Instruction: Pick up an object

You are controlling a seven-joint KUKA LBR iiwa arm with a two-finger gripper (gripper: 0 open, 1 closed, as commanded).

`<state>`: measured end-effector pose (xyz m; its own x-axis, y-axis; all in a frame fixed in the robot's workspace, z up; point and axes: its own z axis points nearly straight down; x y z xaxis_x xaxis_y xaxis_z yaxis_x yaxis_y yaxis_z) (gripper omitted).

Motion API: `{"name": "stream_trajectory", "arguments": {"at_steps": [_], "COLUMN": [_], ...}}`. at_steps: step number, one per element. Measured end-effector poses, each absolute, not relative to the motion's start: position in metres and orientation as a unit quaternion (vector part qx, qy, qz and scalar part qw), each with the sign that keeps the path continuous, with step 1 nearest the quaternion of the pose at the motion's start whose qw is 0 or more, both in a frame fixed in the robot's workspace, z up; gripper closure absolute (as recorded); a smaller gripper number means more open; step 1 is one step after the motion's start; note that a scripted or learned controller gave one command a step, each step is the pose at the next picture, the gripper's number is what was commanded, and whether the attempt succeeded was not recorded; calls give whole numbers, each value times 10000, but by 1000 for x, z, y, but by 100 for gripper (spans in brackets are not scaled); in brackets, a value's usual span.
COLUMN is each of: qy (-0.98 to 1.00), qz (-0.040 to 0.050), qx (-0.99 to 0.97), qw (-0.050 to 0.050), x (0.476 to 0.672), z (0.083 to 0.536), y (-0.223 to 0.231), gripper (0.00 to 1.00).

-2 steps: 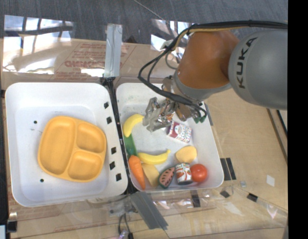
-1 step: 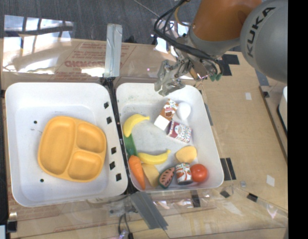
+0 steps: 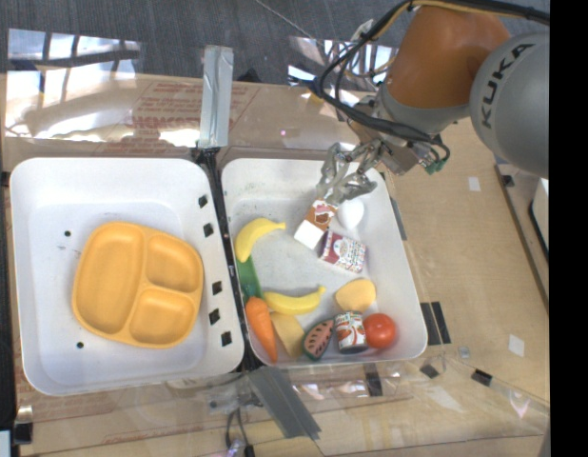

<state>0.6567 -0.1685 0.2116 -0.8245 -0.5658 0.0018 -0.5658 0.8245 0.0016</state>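
My gripper (image 3: 343,185) hangs over the back of the right bin (image 3: 401,255), reaching in from the right, and it is open with nothing between its fingers. Just below its tips lie a small white-and-brown carton (image 3: 315,224) and a white rounded object (image 3: 352,215). A red-and-white packet (image 3: 343,252) lies in front of those. Further forward are a yellow banana (image 3: 255,236), a second banana (image 3: 295,301), a yellow lemon-like piece (image 3: 356,295), a carrot (image 3: 261,327), a watermelon slice (image 3: 318,339), a small can (image 3: 348,332) and a tomato (image 3: 381,331).
The left bin (image 3: 47,198) holds a yellow divided plate (image 3: 137,284). A green item (image 3: 247,279) lies against the wall between the two bins. Black cables (image 3: 346,60) loop off the wrist above the right bin's back edge.
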Motion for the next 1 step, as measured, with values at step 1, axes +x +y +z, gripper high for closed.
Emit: {"name": "stream_trajectory", "arguments": {"at_steps": [1], "qy": [-9551], "qz": [-2], "qx": [2964], "qw": [-2], "x": [657], "z": [213], "y": [-168], "gripper": [0]}}
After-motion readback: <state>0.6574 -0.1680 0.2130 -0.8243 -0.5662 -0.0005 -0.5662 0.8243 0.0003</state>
